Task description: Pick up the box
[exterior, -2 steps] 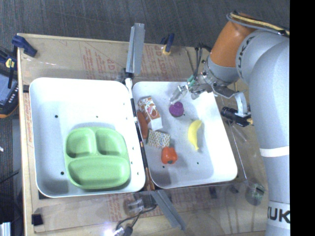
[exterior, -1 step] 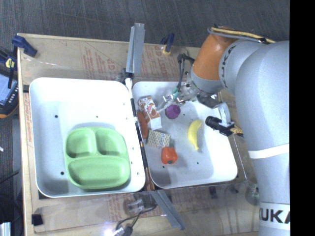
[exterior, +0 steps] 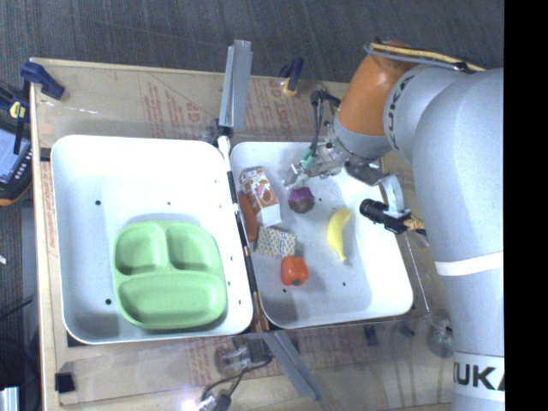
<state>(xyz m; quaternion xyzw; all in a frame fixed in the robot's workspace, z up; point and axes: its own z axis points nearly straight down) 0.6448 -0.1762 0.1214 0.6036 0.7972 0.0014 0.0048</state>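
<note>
Box [exterior: 276, 241] is seen lying in the right bin [exterior: 390, 294], between carton [exterior: 257, 187] and orange pepper [exterior: 294, 270]; hand [exterior: 310, 166] hovers farther off, grip state undeterminable

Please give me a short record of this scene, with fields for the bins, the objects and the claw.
left bin: green divided tray
right bin: box, patterned packet, purple fruit, banana, orange-red pepper
claw: above purple fruit, finger state unclear
box: at left wall, not held
</note>
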